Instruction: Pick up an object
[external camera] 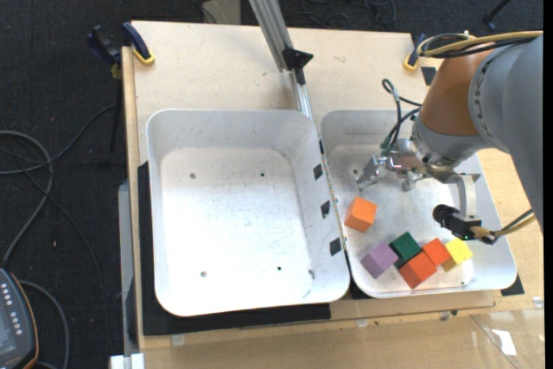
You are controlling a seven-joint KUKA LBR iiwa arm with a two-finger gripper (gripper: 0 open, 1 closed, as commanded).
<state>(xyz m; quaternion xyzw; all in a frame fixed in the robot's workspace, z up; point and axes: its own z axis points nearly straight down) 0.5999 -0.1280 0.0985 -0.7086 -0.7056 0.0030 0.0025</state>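
Bins [233,134]: white plastic, slight sheen, speckled. Table [216,73]: pale matt wood board. Blocks [361,214]: matt, painted look. Rail [263,0]: bare ribbed metal. Arm [510,95]: smooth grey shell, orange band glossy.

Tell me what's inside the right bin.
The right bin holds an orange block, purple block, green block, red block and yellow block. The arm covers its far right side.
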